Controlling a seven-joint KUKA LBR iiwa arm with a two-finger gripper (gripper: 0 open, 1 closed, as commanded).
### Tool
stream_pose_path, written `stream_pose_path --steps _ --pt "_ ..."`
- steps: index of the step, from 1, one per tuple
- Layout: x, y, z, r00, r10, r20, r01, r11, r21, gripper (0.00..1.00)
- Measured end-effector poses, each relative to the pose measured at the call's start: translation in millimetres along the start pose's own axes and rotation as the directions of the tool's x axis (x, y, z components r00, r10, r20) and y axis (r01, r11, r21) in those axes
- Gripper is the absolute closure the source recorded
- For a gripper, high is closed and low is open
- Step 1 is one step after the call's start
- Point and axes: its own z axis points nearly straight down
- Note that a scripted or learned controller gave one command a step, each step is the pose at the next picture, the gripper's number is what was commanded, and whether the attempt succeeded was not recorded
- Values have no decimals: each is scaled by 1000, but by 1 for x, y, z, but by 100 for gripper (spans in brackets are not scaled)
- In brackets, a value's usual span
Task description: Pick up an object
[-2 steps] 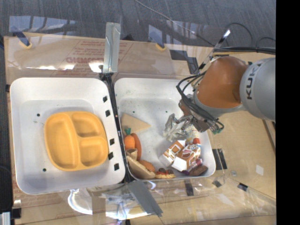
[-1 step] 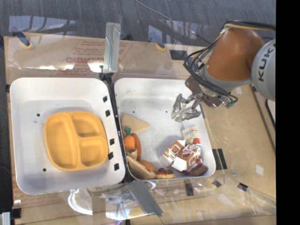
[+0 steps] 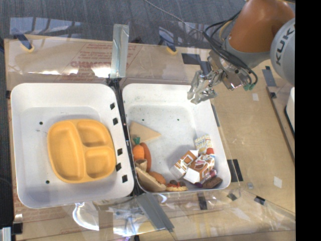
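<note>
Camera view: gripper (image 3: 199, 92) is hovering over the upper right rim of the right bin (image 3: 165, 97), fingers slightly spread and gripping nothing. Candidate objects are lying along that bin's lower edge: a tan wedge (image 3: 144, 131), a carrot (image 3: 142, 151), small printed cartons (image 3: 196, 165). A yellow divided tray (image 3: 80, 149) is sitting in the left bin (image 3: 25, 134). Pick not yet started (descent, closing and lift all remaining).
</note>
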Motion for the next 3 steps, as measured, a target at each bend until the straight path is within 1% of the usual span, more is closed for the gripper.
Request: stream_pose_path --steps 1,2,3 --pt "10 6 18 912 -410 -2 410 912 -6 100" --pt "-5 0 -26 722 -692 1 692 722 -2 100" --pt "14 7 -3 370 -929 3 929 370 -8 100"
